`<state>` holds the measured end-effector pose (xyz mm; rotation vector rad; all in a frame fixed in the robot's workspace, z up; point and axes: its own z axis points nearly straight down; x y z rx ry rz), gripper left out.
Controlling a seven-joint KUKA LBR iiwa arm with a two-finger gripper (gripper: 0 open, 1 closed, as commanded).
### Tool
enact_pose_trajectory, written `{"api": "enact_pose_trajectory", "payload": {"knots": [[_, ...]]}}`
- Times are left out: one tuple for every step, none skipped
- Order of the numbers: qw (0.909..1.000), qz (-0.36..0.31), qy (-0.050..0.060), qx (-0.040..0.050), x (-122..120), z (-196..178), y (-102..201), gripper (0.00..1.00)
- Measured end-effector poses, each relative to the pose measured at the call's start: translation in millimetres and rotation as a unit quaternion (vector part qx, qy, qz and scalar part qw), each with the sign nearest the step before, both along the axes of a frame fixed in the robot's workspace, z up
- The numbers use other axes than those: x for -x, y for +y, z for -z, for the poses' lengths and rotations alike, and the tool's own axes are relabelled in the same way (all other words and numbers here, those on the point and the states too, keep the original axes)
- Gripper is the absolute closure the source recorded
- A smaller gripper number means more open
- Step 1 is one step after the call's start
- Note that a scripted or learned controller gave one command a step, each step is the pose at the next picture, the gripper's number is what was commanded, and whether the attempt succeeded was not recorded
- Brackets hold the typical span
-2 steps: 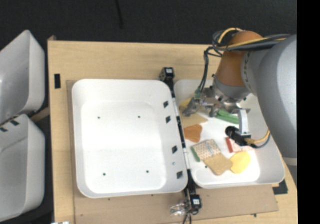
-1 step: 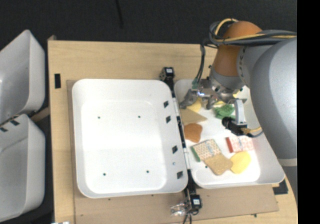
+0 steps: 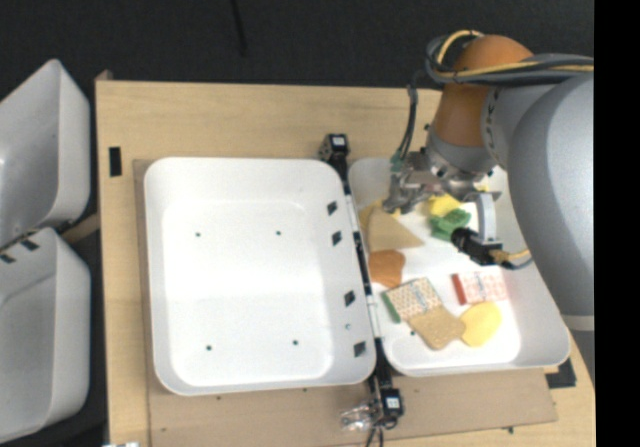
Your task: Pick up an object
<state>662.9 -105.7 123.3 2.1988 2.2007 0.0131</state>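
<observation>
Worktop [image 3: 120, 235] carries two white bins side by side. Left bin [image 3: 160, 265] is bare white. Right bin [image 3: 545, 340] holds the clutter, about eight pieces: one tan wedge [image 3: 388, 231], one orange-brown lump [image 3: 387, 266], one patterned flat pad [image 3: 413, 298], one tan slab [image 3: 437, 328], one yellow piece [image 3: 480, 323], one red-and-white packet [image 3: 478, 285], one green item [image 3: 448, 221], one small yellow item [image 3: 441, 205]. Pincer [image 3: 408, 193] sits low at the bin's far-left part, just above the wedge; open or closed, cannot tell. Wedge looks light, flat and stiff, likely slippery; best taken across its narrow edges.
</observation>
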Motion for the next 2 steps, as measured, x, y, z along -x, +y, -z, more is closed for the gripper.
{"api": "enact_pose_trajectory", "payload": {"knots": [[1.0000,-0.001,0.003,-0.0065,104.6,-252.2,16.8,1.00],[1.0000,-0.002,0.003,-0.0055,73.8,-399.9,18.4,1.00]]}}
